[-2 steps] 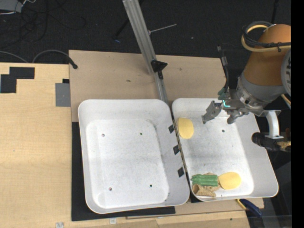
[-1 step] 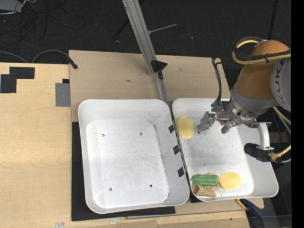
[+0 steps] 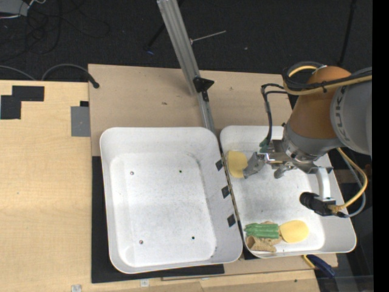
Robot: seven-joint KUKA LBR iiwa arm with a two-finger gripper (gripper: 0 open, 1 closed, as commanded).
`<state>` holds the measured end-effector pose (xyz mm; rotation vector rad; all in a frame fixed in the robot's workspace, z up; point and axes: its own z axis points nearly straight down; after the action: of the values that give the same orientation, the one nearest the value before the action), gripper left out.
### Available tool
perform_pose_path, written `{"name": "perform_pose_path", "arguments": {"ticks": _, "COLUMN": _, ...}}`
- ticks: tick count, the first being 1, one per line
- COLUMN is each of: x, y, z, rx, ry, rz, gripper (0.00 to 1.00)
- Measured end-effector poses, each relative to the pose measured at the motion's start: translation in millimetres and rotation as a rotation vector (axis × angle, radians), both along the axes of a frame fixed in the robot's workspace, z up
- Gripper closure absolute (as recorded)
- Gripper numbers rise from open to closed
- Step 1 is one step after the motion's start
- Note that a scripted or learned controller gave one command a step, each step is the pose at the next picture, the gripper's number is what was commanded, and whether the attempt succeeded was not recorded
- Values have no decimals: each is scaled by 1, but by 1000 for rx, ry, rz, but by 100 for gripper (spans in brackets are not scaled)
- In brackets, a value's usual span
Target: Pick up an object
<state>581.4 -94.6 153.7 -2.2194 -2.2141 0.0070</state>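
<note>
Here hand open over right bin, beside yellow object; no legible writing

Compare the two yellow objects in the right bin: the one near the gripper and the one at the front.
The upper yellow object lies alone by the bin's left wall, beside the hand. The front yellow object looks rounder and flatter and touches a green object. Both are pale yellow and lie in the right bin.

Both bins are white. A pale yellow lump, a green piece, a tan scrap, a yellow oval.
</note>
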Motion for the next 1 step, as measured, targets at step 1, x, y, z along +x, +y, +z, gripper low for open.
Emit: {"name": "perform_pose_path", "arguments": {"ticks": 1, "x": -6, "y": -8, "z": -57, "rx": 0, "ry": 2, "rz": 1, "gripper": 0}}
